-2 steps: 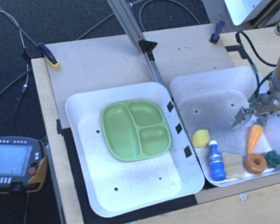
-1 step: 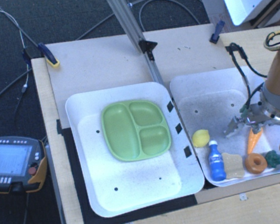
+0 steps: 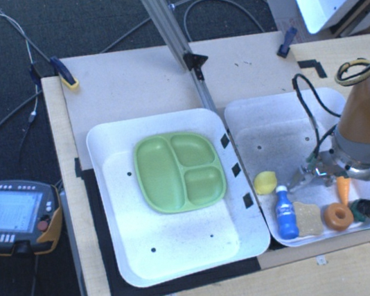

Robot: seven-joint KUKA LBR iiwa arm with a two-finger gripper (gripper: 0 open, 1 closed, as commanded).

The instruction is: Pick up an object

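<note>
The right bin [image 3: 272, 122] holds a yellow lemon-like object [image 3: 265, 181], a blue bottle with a white cap [image 3: 285, 213], a tan slice of bread [image 3: 308, 218], an orange ring-shaped doughnut [image 3: 337, 217] and a small orange carrot [image 3: 344, 188], all crowded along its near edge. My gripper [image 3: 313, 173] hangs low over the right bin, just right of the yellow object, left of the carrot and above the bread. Nothing is visibly held in it. The arm's orange band [image 3: 369, 116] rises behind it on the right.
The left bin [image 3: 122, 210] carries a green divided plate [image 3: 179, 171]. A metal pole [image 3: 176, 33] slants across the back of the bench. A black cable [image 3: 308, 105] loops over the right bin. A teach pendant [image 3: 14, 218] lies on the floor at left.
</note>
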